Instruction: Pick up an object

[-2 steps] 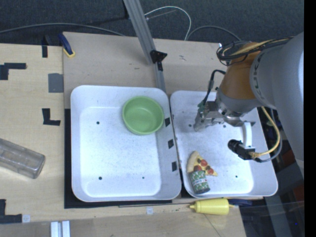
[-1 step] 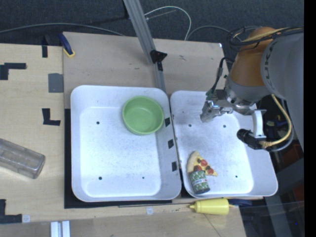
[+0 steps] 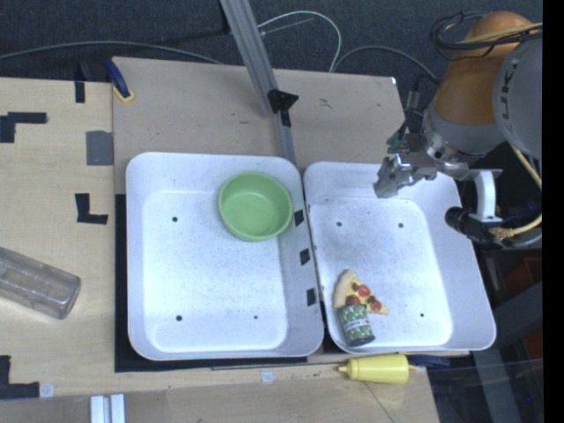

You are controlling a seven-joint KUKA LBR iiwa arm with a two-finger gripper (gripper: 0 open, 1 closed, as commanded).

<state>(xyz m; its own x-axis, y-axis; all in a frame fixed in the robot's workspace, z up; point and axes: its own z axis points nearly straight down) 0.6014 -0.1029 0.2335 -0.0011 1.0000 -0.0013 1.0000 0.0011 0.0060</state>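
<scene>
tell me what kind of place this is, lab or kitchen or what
Most likely a robotics lab bench set up for grasping trials. A grey and orange arm reaches over two white bins, which hold toy-like items: a green bowl and a pizza slice.

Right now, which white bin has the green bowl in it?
The left bin holds the green bowl. The right bin, under the gripper, holds a small can and pizza slice instead.

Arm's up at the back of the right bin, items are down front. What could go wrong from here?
1. The pizza slice and the small can touch, so a descent may nudge both and close on neither.
2. Both lie near the right bin's front-left wall, so a finger might hit the rim.
3. The gripper hangs far from them, and the green bowl sits in the other bin.
</scene>
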